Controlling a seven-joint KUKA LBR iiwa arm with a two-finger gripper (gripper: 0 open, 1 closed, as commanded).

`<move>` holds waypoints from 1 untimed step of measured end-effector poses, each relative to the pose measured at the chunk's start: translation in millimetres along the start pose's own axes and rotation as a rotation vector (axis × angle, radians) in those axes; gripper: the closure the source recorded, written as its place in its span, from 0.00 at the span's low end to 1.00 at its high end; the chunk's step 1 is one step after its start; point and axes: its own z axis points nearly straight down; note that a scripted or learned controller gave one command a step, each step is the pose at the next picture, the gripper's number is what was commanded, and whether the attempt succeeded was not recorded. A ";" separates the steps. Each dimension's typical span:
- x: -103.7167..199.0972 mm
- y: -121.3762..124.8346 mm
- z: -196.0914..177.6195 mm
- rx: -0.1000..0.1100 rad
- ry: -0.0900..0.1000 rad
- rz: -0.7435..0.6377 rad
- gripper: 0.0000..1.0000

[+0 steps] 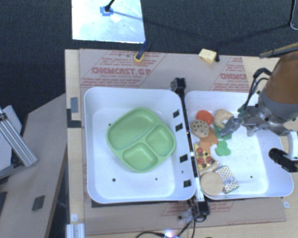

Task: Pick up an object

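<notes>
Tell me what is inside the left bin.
The left bin holds a green divided plate, lying flat, its three compartments bare. Whatever lies beneath the plate is covered.

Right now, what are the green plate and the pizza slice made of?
The green plate looks like moulded plastic: one even pale green, smooth, with rounded dividers and a soft sheen. The pizza slice is probably a plastic toy too: its toppings are flat patches of bright colour. At this size, rubber or foam can't be ruled out.
</notes>
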 end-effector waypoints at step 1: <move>0.0 2.6 -5.0 -0.011 -0.002 -0.002 0.00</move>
